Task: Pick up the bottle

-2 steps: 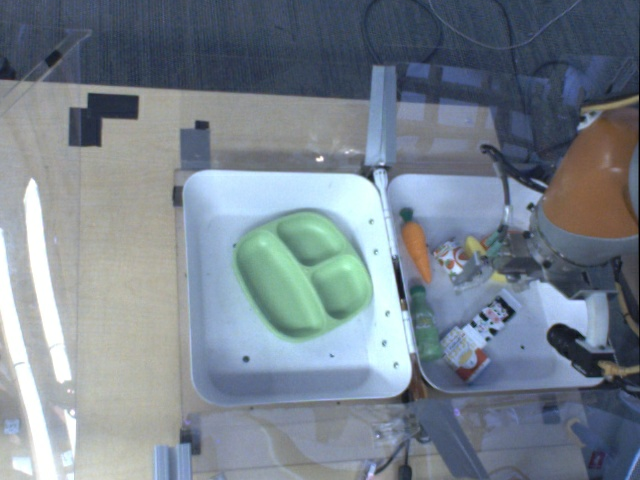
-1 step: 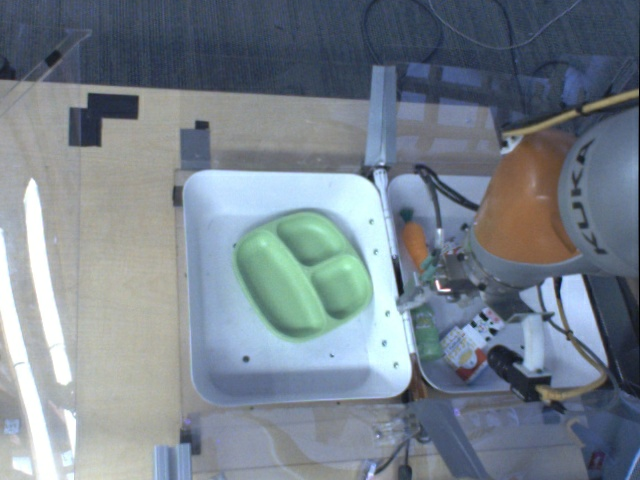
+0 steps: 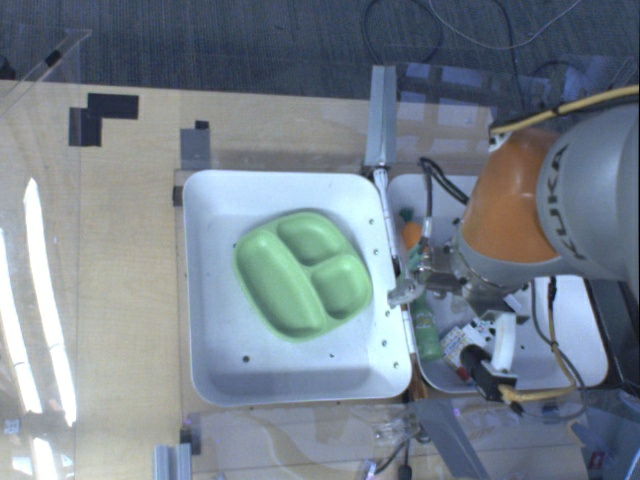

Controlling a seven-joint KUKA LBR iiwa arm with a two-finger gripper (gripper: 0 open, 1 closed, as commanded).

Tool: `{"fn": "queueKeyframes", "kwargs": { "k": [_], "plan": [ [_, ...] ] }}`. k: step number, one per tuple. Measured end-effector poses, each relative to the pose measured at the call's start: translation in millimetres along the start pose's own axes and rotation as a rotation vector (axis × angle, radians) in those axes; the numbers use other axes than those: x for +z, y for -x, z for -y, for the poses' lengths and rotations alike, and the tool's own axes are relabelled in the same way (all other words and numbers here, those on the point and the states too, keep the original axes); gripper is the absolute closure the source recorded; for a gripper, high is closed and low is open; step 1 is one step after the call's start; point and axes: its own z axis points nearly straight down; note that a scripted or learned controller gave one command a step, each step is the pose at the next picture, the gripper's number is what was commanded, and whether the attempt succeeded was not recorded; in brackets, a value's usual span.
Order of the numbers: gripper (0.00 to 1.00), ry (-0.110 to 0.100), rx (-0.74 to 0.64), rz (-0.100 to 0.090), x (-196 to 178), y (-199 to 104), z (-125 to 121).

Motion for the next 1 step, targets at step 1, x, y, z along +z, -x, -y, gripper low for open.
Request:
{"fn": "queueKeyframes", "kwargs": {
  "k": [1],
  "plan": [
    [0.00, 0.001, 0.139, 0.001, -0.2, 63.2, -7.3]
  ]
}}
